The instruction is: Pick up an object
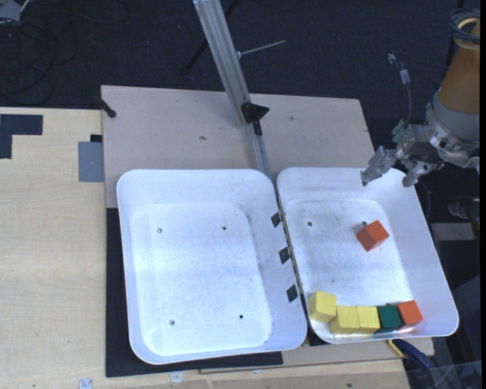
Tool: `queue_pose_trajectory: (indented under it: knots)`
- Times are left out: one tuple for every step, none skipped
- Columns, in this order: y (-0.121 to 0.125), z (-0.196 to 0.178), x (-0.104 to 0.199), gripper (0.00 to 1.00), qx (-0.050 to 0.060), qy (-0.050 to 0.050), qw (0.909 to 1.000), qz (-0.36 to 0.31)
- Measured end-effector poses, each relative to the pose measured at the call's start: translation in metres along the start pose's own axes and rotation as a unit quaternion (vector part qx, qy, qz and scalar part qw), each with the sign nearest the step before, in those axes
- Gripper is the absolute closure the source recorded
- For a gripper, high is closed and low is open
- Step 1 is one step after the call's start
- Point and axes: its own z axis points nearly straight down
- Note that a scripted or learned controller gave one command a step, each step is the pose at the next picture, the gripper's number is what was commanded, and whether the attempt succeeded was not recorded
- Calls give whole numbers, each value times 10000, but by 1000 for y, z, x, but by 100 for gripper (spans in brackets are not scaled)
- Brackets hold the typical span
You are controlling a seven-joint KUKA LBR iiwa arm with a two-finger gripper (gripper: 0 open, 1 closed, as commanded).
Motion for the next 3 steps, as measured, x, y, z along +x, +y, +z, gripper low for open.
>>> queue_pose_trajectory:
  knots:
    - [18,136,48,0,32,13,10000,16]
    - [-2,-16,36,0,-48,-9,10000,49]
    - [-49,46,-39,0,31,-4,10000,74]
